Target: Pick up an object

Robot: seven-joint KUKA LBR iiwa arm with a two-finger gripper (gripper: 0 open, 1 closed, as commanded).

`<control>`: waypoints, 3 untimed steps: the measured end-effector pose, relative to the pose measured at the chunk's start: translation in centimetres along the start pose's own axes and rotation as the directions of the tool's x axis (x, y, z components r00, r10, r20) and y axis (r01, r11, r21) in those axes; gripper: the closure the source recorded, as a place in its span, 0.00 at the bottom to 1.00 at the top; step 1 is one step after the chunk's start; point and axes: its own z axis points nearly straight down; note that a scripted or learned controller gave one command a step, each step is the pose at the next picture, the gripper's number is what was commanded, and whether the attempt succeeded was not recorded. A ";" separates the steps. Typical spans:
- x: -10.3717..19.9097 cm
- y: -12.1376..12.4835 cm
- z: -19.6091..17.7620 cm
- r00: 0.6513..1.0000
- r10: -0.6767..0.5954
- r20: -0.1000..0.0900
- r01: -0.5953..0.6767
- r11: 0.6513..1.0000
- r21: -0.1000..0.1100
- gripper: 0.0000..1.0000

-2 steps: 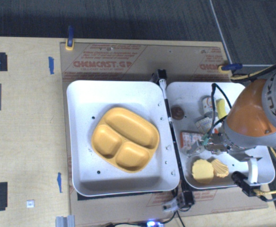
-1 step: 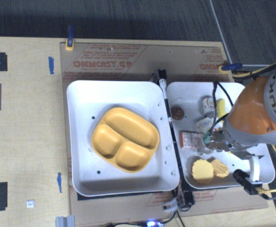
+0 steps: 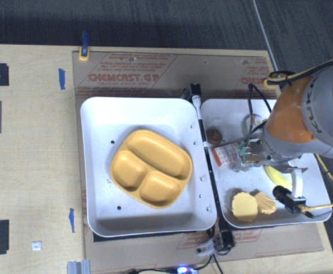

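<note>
My gripper [image 3: 245,156] hangs low over the middle of the right bin [image 3: 230,110], right beside a crinkled red and white packet [image 3: 226,153]. The wrist hides where it meets the packet. A small brown ball [image 3: 214,135] lies just up and left of the packet. A long yellow piece [image 3: 277,175] pokes out from under the wrist on the right. Near the bin's front edge sit a round yellow block [image 3: 244,206] and a tan ridged piece [image 3: 265,203], touching each other.
The left bin [image 3: 98,119] holds a large yellow divided tray [image 3: 150,168] turned at a slant. The grey arm with its orange band [image 3: 292,119] covers the right bin's right half. Cardboard [image 3: 166,73] lies under both bins.
</note>
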 end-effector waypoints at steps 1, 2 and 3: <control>0.0 -0.2 0.2 1.000 0.000 -0.001 0.000 1.000 0.005 0.00; -0.7 -5.7 0.2 1.000 0.002 0.000 -0.002 1.000 0.007 0.00; -0.2 -5.6 0.2 1.000 0.003 0.001 -0.003 1.000 0.005 0.00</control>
